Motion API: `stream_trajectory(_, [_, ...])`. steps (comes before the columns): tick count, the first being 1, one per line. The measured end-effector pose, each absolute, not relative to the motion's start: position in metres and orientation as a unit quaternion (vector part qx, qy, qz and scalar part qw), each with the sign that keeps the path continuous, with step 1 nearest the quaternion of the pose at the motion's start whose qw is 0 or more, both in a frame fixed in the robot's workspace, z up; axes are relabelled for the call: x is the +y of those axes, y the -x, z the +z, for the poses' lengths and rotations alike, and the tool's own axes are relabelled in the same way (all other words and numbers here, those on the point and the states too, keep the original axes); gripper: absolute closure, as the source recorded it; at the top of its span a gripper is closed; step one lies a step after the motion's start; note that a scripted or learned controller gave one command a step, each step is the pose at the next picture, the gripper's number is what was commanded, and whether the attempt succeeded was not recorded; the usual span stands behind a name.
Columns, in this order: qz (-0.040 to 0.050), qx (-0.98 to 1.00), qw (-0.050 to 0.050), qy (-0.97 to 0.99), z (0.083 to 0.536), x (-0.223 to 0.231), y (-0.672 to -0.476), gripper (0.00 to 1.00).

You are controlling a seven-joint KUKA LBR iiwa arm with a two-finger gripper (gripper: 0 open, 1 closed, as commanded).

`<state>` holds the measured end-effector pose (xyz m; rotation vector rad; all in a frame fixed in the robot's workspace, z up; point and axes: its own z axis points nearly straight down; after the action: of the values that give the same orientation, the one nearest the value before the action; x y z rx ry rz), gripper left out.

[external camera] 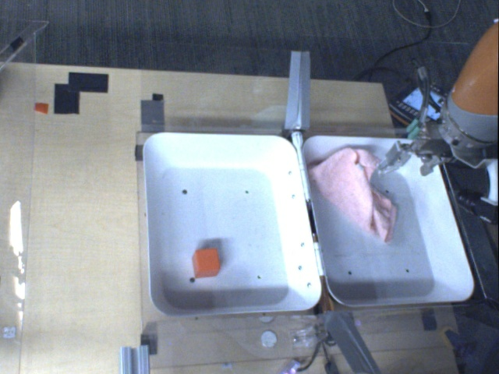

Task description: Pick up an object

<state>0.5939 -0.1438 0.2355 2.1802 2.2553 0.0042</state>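
You see one pink cloth (355, 189) and one orange cube (207, 262), so two things in all, and two white bins. The gripper (405, 158) hangs over the far part of the right bin (448, 283), with the grey arm and its orange band (477, 80) just behind it at the right side. Its two fingers look spread apart, with nothing between them. The cloth lies crumpled directly to the left of the gripper and a little nearer to you, with its upper edge very close to the left finger; you cannot tell if they touch. The cube is well apart from the gripper, far to its left and nearer to you, in the near part of the left bin (168, 201).

The bins stand side by side on a light wooden bench (78, 232). A grey metal bar (297, 92) goes away from the gap between them. On the bench, far to the left of the gripper, are some black patches (76, 90) and one small orange mark (40, 108). Behind the bench the floor (195, 14) is dark, and thin cables (425, 10) lie there behind the gripper.
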Motion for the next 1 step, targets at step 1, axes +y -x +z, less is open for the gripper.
stream_trajectory(1, [0.0027,0.758,0.004,-0.652,0.0984,-0.1682,-0.5933,0.00])
